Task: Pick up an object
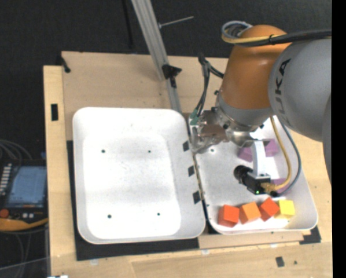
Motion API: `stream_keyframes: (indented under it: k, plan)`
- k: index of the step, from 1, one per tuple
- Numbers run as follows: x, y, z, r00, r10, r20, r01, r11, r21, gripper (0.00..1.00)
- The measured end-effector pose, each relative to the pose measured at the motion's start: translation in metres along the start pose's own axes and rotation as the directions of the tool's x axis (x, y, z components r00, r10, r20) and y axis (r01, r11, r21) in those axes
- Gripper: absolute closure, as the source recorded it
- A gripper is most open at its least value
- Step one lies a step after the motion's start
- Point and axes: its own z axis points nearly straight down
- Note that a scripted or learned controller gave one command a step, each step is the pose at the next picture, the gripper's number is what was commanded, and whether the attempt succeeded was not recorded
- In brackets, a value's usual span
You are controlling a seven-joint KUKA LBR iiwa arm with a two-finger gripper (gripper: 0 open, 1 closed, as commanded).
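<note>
My gripper [206, 135] hangs low over the far left corner of the right bin [219, 175], close to the wall shared with the left bin. Nothing shows in its grasp. Along the right bin's near edge lies a row of blocks: a red-orange block [228, 215], an orange block [251, 212], a second red-orange block [269, 207] and a yellow block [286, 207]. Two purple blocks [245, 153] [271, 148] lie partly hidden under the wrist, well right of the gripper.
The left bin [129, 175] sits beside the right one on the wooden bench. A slanted metal pole [155, 45] rises behind the bins. A black fitting with cables [249, 178] hangs from the arm over the right bin's middle.
</note>
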Motion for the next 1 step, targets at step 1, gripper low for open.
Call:
stream_keyframes:
  k: [1]
  plan:
    - [0.0455,-0.0056,0.0093,1.000,0.000,0.000,0.000,1.000,0.002,1.00]
